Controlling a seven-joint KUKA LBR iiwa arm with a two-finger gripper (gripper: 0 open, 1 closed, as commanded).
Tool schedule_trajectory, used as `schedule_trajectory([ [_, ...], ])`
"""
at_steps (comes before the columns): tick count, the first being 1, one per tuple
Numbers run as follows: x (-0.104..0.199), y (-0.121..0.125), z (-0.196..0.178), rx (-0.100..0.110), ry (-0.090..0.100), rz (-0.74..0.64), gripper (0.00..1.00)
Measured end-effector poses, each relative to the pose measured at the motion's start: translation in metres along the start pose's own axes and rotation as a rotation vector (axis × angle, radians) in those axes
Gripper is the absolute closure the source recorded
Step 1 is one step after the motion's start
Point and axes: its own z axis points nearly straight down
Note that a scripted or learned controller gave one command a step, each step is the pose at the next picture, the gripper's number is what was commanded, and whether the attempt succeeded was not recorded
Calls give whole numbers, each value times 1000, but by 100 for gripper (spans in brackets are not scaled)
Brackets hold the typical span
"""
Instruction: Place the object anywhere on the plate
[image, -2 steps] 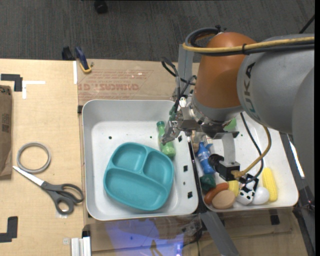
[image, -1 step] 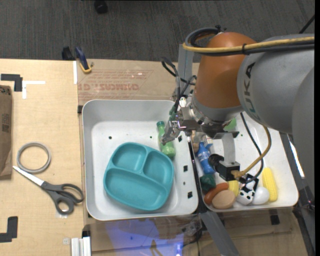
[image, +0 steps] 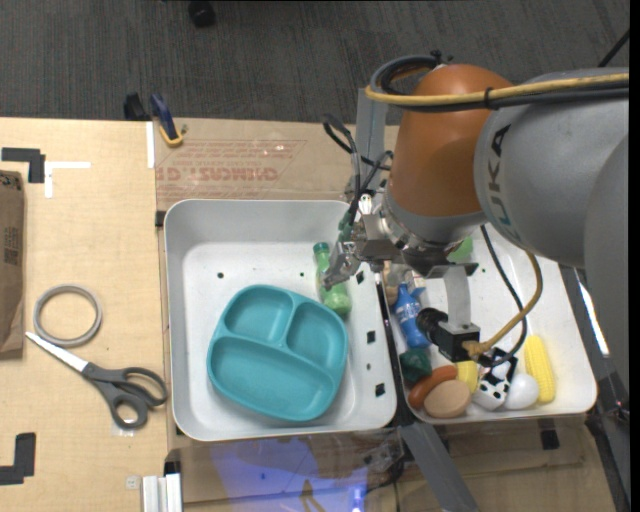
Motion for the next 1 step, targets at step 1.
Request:
schedule_trajectory([
  [1, 0, 0, 0, 0, 0, 0, 0],
])
